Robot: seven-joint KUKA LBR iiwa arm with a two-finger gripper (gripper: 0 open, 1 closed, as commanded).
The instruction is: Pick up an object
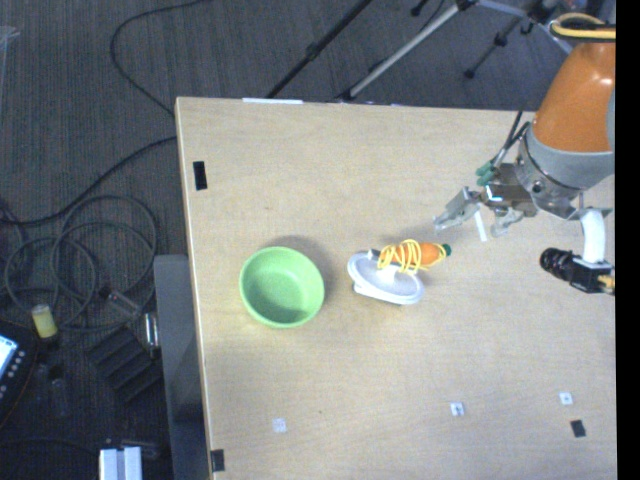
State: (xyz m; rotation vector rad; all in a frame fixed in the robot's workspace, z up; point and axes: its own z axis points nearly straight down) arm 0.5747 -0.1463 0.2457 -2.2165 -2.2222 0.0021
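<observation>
1. The gripper (470, 223) hangs over the right part of the tan bench top (400, 388). Its fingers are spread apart with nothing between them.
2. The orange toy (420, 255) lies on the bench just left of and below the gripper, near it but not touching. There is a visible strip of bare bench between its right end and the nearest fingertip.
3. The toy's long axis runs about left to right, tipped slightly up at the right. Its small dark green end points right, toward the gripper, and its left end rests on the white dish (385, 280).
4. The toy is carrot-like, smooth and tapered. A yellow cord (400, 256) loops in coils over its left half.
5. The white dish is a shallow, glossy oval, and its upper edge sits under the toy and the cord.
6. The green bowl (283, 286) stands upright to the left of the dish, close to it but apart. It is round, plain matte green, and its inside is in view.
7. The bench is flat, pale wood-coloured board. A small black mark (200, 175) sits near its left edge, and a few small tags lie along the lower part.
8. The arm is grey with an orange band (580, 93), and it comes in from the right.
9. To the left of the bench is dark carpet floor with loose black cables (90, 238).
</observation>
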